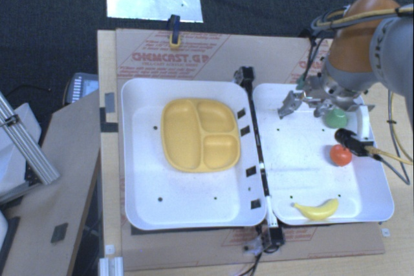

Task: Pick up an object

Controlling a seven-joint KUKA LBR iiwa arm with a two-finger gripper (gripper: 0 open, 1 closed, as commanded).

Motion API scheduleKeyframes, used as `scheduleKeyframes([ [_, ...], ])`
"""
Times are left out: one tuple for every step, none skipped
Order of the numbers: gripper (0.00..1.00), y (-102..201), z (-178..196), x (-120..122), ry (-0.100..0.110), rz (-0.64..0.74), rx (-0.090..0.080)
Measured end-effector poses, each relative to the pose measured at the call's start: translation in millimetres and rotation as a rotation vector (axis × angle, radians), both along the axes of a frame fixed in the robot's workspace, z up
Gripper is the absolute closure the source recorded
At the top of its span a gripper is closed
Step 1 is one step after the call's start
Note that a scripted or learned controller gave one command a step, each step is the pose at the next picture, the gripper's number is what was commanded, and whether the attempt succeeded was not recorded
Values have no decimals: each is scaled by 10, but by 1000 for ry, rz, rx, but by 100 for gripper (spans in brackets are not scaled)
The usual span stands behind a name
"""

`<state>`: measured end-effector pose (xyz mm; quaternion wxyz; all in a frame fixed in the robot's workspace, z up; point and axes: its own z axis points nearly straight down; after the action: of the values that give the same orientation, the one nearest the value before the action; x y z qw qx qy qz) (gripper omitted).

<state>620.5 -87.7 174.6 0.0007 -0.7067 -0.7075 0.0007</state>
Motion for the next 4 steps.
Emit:
scheduleKeyframes([
  [0,14,-439,-63,0,-1,0],
  [100,9,-307,-46,-6,-1,-1],
  [100,7,124,-20,-6,2,-1],
  [100,4,667,-5,-9,3,-1],
])
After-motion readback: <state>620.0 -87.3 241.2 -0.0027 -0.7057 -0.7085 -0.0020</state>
